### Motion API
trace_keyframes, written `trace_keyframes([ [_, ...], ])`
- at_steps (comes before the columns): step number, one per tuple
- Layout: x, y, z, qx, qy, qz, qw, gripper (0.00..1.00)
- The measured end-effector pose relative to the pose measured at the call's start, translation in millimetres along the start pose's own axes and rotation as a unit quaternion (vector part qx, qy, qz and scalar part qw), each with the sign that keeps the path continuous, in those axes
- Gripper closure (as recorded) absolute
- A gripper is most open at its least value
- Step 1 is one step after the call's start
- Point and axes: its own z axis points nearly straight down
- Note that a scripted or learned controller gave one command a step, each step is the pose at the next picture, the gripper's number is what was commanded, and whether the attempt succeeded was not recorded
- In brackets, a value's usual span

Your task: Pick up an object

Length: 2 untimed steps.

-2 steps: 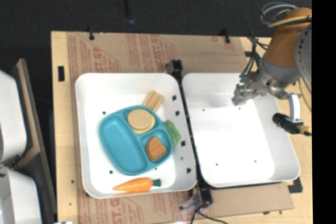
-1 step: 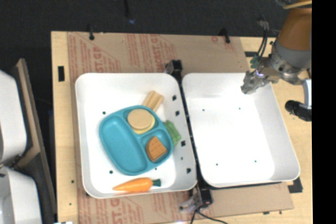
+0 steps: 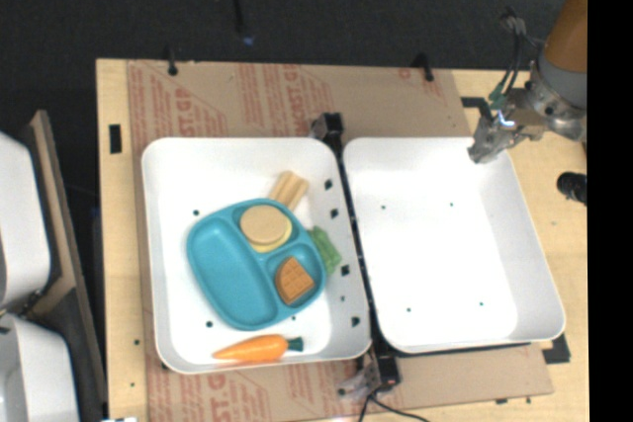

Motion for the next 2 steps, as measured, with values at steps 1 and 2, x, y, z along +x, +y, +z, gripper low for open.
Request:
trace_keyframes([
  [1,51,4,14,0.002,0.001,-0.001,1.0,1.0],
  [2,106,5,10,0.002,0.001,-0.002,1.0,1.0],
])
